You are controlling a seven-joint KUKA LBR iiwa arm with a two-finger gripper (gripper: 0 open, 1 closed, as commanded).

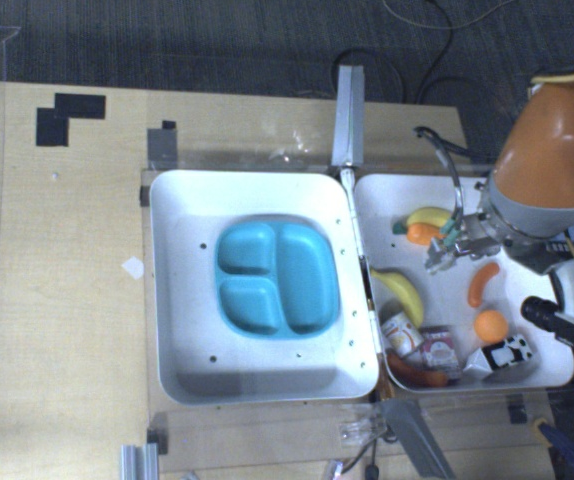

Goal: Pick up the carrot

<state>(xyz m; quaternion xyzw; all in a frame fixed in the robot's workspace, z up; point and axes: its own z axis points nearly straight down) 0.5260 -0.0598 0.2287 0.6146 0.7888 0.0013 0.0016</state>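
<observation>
The gripper [451, 246] is hovering over the right bin [387, 203], its fingers apart and gripping nothing. The carrot [482, 284] is lying just right of it, on the bin floor, untouched. A blue tray [277, 278] is sitting in the left bin [182, 268].

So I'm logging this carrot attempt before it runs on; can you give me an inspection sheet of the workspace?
Surface: wooden bench bearing two white bins; left bin, right bin.
Job's things: carrot lies in the right bin, apart from the claw.
Clutter: blue divided tray in the left bin; two bananas, an orange ball, packets and a black-and-white item in the right.
Grippers: claw low over the right bin, beside the carrot.
Cables: a loose cable on the floor.
Surroundings: dark carpet.
</observation>
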